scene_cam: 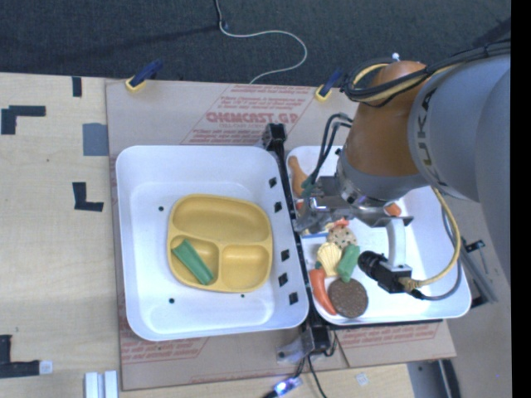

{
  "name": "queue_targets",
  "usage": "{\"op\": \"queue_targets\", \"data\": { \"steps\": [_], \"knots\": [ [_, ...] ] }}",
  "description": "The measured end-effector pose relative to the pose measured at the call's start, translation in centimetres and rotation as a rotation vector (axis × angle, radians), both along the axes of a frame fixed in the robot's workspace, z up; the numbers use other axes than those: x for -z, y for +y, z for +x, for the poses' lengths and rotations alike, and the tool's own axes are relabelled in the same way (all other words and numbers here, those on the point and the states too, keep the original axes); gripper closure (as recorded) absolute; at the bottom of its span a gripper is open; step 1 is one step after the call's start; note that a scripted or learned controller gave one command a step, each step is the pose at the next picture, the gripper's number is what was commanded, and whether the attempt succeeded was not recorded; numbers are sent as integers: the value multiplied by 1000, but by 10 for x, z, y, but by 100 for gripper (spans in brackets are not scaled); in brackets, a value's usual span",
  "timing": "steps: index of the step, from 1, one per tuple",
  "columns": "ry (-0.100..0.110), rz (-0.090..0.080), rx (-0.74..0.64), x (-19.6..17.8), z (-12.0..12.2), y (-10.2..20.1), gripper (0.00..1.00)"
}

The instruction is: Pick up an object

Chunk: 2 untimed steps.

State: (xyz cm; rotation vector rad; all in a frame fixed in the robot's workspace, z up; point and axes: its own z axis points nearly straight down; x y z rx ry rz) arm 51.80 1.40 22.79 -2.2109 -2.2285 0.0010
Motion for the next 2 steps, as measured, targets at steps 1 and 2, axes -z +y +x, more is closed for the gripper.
{"op": "queue_targets", "data": {
  "steps": [1,2],
  "knots": [
    [3,-1,2,14,-15,50,100],
    [0,-1,6,0,-8,46,100]
  ]
}}
